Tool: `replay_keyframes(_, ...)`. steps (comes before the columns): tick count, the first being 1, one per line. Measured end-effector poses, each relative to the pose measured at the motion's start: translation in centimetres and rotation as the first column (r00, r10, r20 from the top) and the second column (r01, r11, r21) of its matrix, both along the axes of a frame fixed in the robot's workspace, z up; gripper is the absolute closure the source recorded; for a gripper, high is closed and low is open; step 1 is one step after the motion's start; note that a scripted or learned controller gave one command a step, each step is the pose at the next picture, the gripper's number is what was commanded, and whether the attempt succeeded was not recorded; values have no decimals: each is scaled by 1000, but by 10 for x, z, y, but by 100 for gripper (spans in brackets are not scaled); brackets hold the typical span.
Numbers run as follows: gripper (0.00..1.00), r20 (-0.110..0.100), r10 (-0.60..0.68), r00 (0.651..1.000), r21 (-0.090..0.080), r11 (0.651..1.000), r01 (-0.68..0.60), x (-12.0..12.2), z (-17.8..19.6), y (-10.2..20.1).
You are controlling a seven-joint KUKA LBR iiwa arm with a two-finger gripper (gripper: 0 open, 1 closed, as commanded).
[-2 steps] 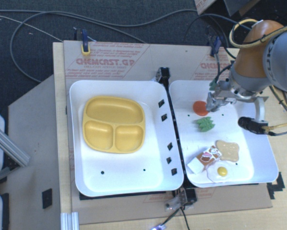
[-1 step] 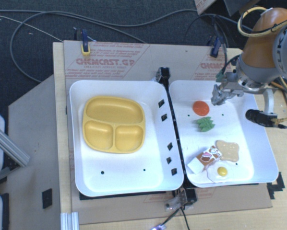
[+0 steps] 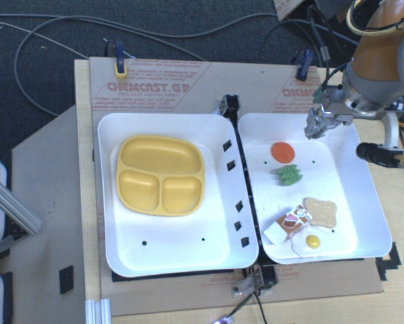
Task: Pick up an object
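Observation:
In the right bin [image 3: 364, 201] lie a red tomato slice [image 3: 282, 152], a green leafy piece [image 3: 289, 175], a tan toast slice [image 3: 320, 212], a red-and-white wrapped piece [image 3: 294, 222] and a fried egg [image 3: 310, 242]. My gripper [image 3: 315, 128] hangs over the bin's far edge, up and to the right of the tomato slice, with nothing seen between its fingers. The arm's orange band [image 3: 384, 39] rises at the upper right.
The left bin [image 3: 121, 248] holds a yellow three-compartment plate [image 3: 160, 174]. A black divider with clips [image 3: 237, 181] runs between the bins. Blue clamps [image 3: 120, 58] hold the cardboard base at the back. Cables lie on the dark floor behind.

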State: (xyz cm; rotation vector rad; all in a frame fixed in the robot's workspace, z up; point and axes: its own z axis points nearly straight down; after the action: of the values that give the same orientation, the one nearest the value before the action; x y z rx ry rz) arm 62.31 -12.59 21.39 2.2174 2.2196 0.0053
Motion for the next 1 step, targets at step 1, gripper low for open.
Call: replay_keyframes(1, 100, -8, 4, 1000, 3, 1000, -4, -11, 1, 59)
